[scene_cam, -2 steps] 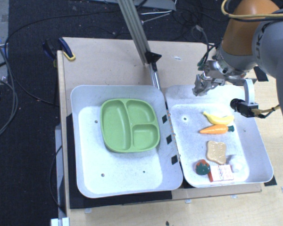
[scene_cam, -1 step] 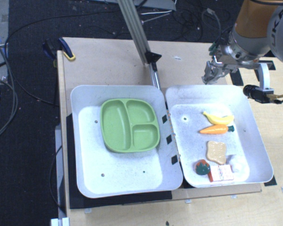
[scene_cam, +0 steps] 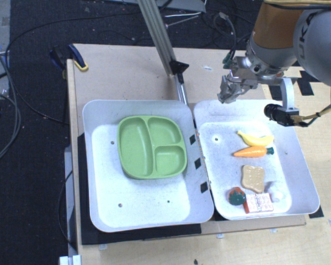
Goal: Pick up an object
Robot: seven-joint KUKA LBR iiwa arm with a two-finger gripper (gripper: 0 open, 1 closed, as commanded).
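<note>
5 toys wait lower right – the gripper [scene_cam: 230,94] hovers upper right, jaw state unclear – it must descend first.

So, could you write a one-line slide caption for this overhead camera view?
Gripper hovers above right bin holding toy banana and carrot; green plate in left bin.

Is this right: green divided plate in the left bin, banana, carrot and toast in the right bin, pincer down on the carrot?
Not quite. The pincer isn't on the carrot; the camera view shows it over the far edge of the right bin, apart from the food. The rest holds: green divided plate in the left bin, banana, carrot and toast in the right bin.
</note>
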